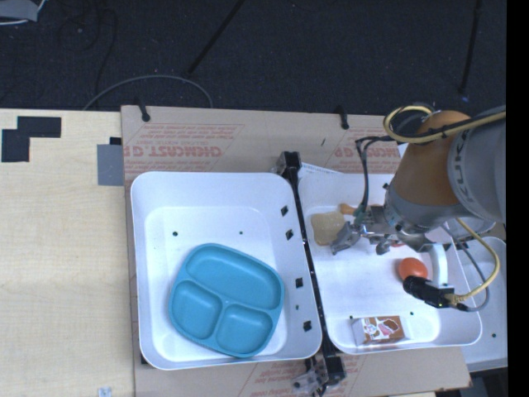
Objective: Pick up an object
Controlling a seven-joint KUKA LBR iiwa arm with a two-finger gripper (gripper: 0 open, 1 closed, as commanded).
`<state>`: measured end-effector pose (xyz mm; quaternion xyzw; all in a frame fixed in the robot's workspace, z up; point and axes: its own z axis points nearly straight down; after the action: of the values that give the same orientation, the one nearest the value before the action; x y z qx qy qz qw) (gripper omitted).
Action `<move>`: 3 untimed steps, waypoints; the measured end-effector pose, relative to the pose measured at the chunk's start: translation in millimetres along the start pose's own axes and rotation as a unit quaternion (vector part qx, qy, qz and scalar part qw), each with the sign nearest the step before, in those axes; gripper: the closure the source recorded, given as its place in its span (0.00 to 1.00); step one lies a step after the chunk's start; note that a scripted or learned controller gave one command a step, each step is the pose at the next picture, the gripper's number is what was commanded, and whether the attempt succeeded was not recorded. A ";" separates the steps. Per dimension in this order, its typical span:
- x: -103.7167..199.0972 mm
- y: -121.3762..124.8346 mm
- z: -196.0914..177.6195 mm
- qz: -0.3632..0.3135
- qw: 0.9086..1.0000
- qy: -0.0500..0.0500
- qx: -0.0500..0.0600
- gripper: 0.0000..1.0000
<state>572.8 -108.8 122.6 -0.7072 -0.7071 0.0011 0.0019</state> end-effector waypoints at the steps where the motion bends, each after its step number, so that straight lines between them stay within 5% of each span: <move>1: 1.2 -0.3 36.6 0.000 1.000 0.000 0.000 0.00; 2: -0.3 -0.5 25.2 0.003 1.000 0.000 0.000 1.00; 3: -10.4 4.0 -25.6 0.003 1.000 -0.001 -0.002 1.00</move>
<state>576.9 -119.2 148.1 -0.7094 -0.7048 0.0003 0.0003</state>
